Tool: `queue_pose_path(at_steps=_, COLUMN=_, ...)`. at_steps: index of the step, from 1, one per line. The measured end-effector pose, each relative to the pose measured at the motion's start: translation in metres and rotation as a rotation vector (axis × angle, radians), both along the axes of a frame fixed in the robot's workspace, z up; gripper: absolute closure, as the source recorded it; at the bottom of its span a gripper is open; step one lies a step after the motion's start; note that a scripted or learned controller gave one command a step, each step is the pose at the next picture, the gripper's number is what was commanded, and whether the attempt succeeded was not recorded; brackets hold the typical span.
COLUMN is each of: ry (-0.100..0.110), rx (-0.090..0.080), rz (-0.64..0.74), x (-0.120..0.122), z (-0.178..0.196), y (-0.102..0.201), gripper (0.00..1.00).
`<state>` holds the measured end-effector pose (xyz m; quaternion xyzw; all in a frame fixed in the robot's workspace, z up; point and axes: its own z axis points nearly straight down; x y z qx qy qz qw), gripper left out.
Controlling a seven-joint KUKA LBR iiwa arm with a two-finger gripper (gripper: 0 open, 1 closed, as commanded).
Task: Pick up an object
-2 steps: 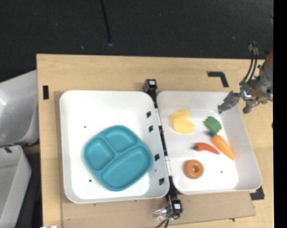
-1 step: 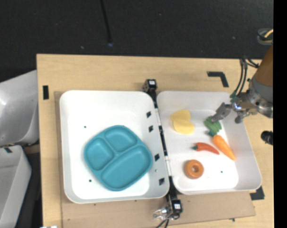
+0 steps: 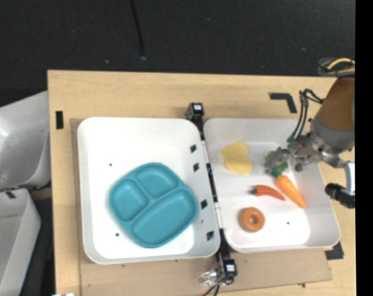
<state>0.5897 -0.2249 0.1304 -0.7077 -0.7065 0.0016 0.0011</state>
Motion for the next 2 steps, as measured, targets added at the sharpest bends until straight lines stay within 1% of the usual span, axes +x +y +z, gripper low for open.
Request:
queue_pose_path(at_steps=1, ry=-0.003, rx=-0.001, rz=-0.003, x=0.000, z=-0.030, y=-0.001, gripper=0.00)
queue_pose_path(at_steps=2, ry=-0.008, rx=-0.003, rz=-0.004, x=0.001, z=-0.018, y=-0.002, gripper=1.00)
